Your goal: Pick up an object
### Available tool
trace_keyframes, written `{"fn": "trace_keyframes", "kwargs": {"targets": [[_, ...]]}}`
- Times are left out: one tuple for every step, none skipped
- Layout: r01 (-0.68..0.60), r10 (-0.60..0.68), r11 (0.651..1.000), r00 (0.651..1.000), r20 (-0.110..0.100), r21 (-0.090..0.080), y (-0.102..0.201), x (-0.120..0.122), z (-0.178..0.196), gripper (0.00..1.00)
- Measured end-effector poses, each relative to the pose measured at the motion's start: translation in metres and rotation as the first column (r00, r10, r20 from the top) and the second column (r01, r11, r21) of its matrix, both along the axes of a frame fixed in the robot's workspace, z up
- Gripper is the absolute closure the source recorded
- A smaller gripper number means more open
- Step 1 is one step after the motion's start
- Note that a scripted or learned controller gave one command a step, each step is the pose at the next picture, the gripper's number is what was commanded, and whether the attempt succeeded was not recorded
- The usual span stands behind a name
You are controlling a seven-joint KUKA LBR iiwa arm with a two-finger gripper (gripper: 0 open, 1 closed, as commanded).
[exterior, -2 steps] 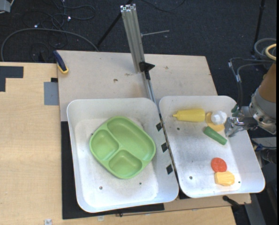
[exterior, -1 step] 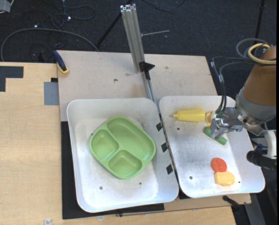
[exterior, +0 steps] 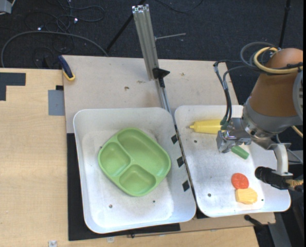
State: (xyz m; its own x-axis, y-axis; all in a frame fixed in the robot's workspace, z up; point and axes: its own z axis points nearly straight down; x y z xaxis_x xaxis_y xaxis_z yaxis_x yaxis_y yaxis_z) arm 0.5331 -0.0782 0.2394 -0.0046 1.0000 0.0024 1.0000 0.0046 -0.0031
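Camera view
Arm: the grey KUKA arm reached in from the right, its gripper [exterior: 229,140] low over the right bin [exterior: 209,189].
Pincer: whether it was parted or closed could not be told, nor whether it had anything.
Likely targets: a yellow toy [exterior: 205,127] lay just beside the gripper; a green piece [exterior: 240,152] lay under its near edge, plausibly the one sought.
Others: a red disc [exterior: 239,179] touched a yellow block [exterior: 246,195] further forward.
Left bin [exterior: 86,199]: it held a green divided plate [exterior: 134,161], well apart.
Writing: none legible.
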Motion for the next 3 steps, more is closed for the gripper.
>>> {"fn": "trace_keyframes", "kwargs": {"targets": [[0.000,0.000,1.000,1.000,-0.001,0.000,0.049,-0.013,0.004,1.00],[0.001,-0.001,1.000,1.000,-0.003,-0.001,0.102,-0.029,-0.007,1.00],[0.000,0.000,1.000,1.000,-0.001,-0.002,0.157,-0.031,0.000,1.00]]}}
